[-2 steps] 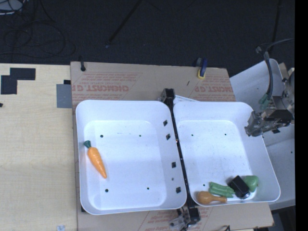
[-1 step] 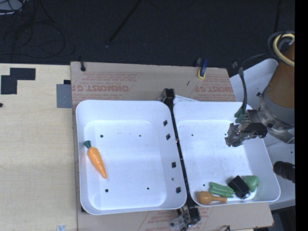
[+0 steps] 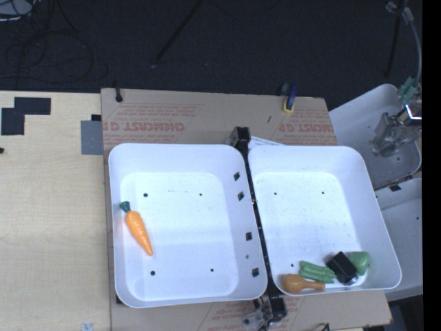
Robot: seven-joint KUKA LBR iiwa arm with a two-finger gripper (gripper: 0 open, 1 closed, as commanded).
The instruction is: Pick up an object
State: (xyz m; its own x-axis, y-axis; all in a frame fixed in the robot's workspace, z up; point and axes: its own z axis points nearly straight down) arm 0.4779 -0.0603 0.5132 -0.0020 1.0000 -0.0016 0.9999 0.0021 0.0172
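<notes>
At the right edge a small metal fitting (image 3: pixel 394 135) sits on a pale grey plate, too blurred to identify. In the right bin (image 3: pixel 313 164), four objects crowd the near right corner: a black block (image 3: pixel 342 267) overlaps a green rounded piece (image 3: pixel 360 260), and a green pod-like toy (image 3: pixel 317 272) touches a tan gourd-shaped toy (image 3: pixel 301 283). A toy carrot (image 3: pixel 138 232) lies alone by the left wall of the left bin (image 3: pixel 172 158). Both bins rest on printed cardboard (image 3: pixel 207 119) over a pale wooden bench (image 3: pixel 48 219). Cables trail across the dark floor behind.
</notes>
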